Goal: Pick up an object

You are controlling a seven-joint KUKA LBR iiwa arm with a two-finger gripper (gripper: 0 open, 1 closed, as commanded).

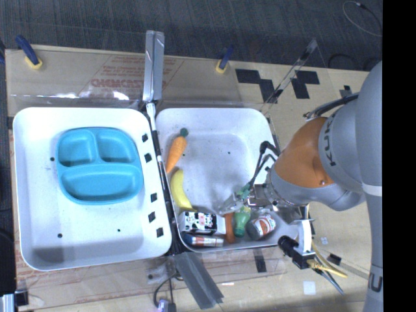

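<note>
Looming largest, nearest the lens, my grey arm with its orange band (305,158) reaches in from the right over the right-hand shallow white bin (214,119). My gripper (250,203) hangs low above that bin's near right corner, among a heap of small things; I cannot tell whether it is spread or pinched. Just beneath it stand a small green bottle (242,223) and a red-and-white round can (263,227), touching each other. Along the near wall lie a black-and-white printed box (197,221) and a red tube (205,241). By the left wall, an orange carrot (175,151) lies above a yellow banana (178,188). Over in the left-hand white bin (32,174) rests a blue plastic divided tray (99,165).
</note>
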